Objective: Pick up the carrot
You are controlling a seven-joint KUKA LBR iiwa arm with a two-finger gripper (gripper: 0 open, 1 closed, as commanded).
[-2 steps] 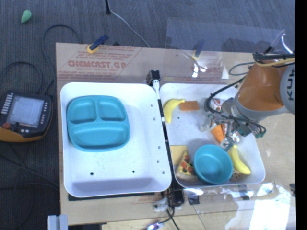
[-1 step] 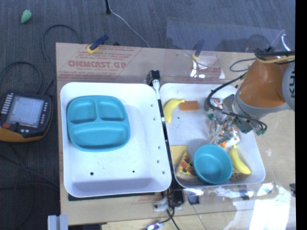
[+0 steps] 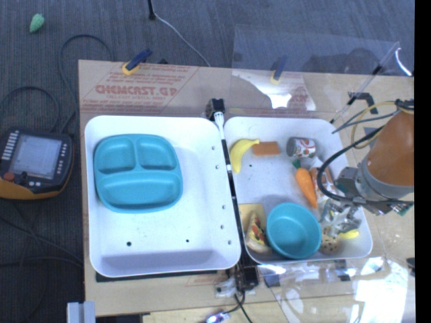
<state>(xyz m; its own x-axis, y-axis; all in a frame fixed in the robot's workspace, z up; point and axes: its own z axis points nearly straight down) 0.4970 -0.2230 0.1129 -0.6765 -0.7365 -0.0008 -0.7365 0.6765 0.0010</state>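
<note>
While the gripper is hovering near the right bin's near-right corner, its jaws hard to read, the carrot is lying just left, beside the bowl; likely light, stiff, smooth — grip mid-length.

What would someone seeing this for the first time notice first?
Most likely the big blue divided plate, alone in the left bin. Next, the crowded right bin: a blue bowl near the front, the orange carrot just behind it, and a yellow banana at the back left. The grey and orange arm reaches in from the right, its gripper low beside the bowl.
</note>
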